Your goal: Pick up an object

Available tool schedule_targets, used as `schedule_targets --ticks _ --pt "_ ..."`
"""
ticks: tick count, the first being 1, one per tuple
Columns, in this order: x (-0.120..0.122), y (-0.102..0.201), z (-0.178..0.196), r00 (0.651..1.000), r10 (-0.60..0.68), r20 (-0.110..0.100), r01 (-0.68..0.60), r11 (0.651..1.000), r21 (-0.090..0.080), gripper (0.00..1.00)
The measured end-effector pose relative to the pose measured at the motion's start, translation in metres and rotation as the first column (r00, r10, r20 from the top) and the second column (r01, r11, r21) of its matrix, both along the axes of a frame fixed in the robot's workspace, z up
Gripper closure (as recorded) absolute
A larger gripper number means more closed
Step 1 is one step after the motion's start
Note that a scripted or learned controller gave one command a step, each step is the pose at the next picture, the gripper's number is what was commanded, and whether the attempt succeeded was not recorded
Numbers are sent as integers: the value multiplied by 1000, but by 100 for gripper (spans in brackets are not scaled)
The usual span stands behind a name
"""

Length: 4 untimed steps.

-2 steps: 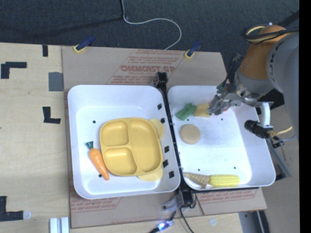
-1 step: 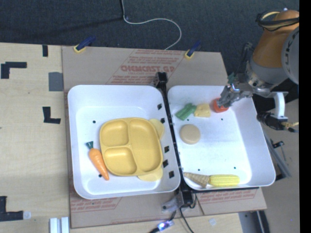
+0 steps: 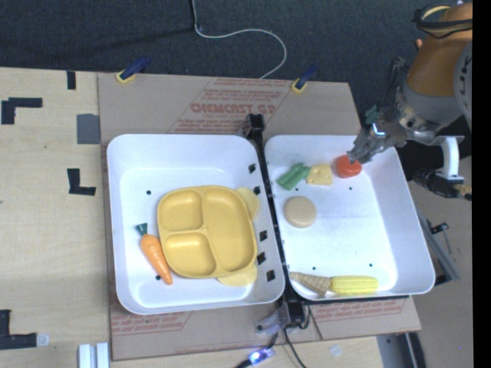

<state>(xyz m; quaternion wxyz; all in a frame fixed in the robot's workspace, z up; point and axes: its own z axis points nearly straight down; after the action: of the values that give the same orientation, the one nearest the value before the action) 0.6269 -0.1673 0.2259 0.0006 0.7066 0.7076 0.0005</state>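
- Grey KUKA arm w/ orange band (image 3: 439, 48) reaches in from the right side of the view, wrist angled down-left over the top right corner of the right shallow white plastic bin (image 3: 399, 228).
- Two-finger gripper (image 3: 359, 155) sits low at the bin's upper right area, tip right at the small round red toy tomato (image 3: 349, 167). Tip looks to touch or overlap the tomato's top right edge.
- Gripper state: can't tell how far open it is; tip too small and dark to read. Can't tell if the tomato is actually between the tips, so no confirmed hold.
- Tomato rests near the right bin's back wall, just right of a small yellow wedge-shaped toy piece (image 3: 320, 175).
- Green leafy toy vegetable (image 3: 292, 176) lies just left of the yellow wedge, touching or nearly touching it.
- Round tan toy bun or cookie (image 3: 300, 211) sits below those two, apart from them, in the left-centre of the right bin.
- Yellow toy corn cob (image 3: 354, 285) lies along the right bin's front wall, w/ a pale cream cone-shaped piece (image 3: 310, 284) at its left end.
- Left shallow white plastic bin (image 3: 126, 205) holds a yellow plastic divided plate w/ three compartments (image 3: 205, 231), roughly central.
- Orange toy carrot w/ green top (image 3: 155, 254) lies just left of the plate, tilted, point toward the front.
- Both bins stand side by side on a brown cardboard sheet (image 3: 222, 106); white cable (image 3: 245, 33) loops on the dark floor behind.
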Motion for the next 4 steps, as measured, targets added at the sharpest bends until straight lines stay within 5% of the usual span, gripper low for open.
schedule_targets --ticks 2,4 --pt "-50 100 5 1000 5 -4 -5 1000 3 100" --pt "-59 119 -11 1000 0 -6 0 1000 -1 100"
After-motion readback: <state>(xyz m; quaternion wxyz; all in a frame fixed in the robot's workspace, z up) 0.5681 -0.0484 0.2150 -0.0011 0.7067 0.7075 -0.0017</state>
